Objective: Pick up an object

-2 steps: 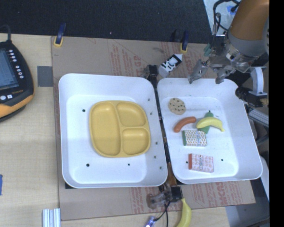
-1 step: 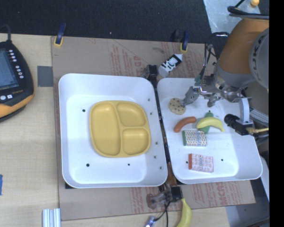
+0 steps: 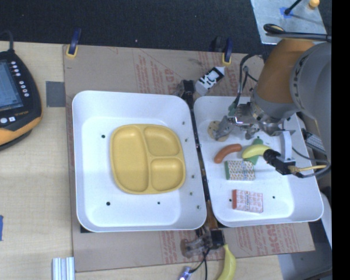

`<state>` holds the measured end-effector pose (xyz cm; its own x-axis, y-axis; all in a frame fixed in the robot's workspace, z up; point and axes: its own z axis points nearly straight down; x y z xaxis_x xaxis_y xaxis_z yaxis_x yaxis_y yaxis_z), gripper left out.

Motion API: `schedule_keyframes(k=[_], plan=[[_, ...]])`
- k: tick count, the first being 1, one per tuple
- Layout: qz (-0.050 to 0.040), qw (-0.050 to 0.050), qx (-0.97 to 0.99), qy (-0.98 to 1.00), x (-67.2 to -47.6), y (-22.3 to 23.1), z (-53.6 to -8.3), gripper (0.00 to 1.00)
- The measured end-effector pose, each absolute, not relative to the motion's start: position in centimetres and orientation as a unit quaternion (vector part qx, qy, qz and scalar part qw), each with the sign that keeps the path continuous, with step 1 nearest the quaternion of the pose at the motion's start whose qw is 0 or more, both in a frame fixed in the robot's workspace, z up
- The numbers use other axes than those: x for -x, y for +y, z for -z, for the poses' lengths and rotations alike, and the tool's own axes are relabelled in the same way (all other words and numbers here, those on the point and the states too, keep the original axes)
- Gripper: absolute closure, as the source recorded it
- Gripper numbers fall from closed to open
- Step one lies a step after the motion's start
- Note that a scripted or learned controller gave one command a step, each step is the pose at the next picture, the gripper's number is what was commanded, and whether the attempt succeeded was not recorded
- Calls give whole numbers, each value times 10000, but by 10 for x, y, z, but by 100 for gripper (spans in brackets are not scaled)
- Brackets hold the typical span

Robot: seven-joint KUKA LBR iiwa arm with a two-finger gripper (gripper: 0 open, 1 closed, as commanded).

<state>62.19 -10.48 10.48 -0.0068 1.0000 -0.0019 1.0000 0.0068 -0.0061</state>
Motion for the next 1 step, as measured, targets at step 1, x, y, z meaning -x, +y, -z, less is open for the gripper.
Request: schedule_keyframes(k=[1], plan=[[-26,16,7052,-7090,-596,-100,-91,0]])
